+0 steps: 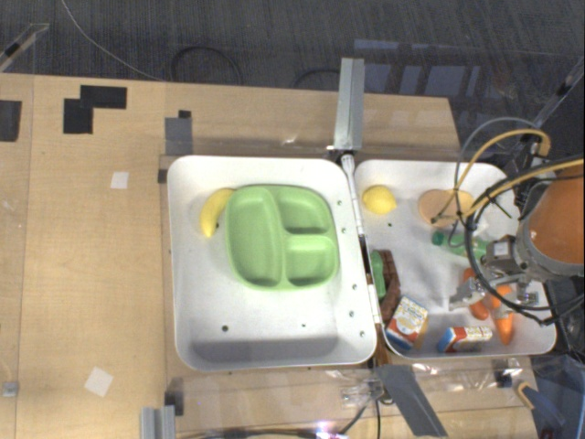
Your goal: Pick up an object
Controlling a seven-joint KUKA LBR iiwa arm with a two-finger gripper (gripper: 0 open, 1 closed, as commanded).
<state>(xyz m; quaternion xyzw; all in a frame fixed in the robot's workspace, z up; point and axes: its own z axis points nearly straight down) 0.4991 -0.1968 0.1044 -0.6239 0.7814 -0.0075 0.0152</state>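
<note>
Gripper (489,291) low in right bin (411,176), at its right side; cluttered metal parts and cables hide the tips, so cannot tell whether it is parted or closed, nor whether anything is clamped. Orange carrot-like pieces (482,307) lie right under and beside it, touching or overlapping in view; contact not resolvable.

Just toward the near rim from the tool: small carton (464,337), boxy, printed red/white/blue, lying flat with long axis roughly left-right. Further left of it, second carton (408,321), orange/white, tilted. Dark brown block (390,282) with a green piece (377,275) sits against the divider, long axis running front-back.

Beyond the tool, toward the far rim: tan flat disc (441,206), green small item (450,239), yellow rounded lemon (378,199).

Well left of the tool, left bin (196,327): smooth green plastic divided plate (279,236), three compartments; curved yellow banana (214,211) touching its left edge
</note>
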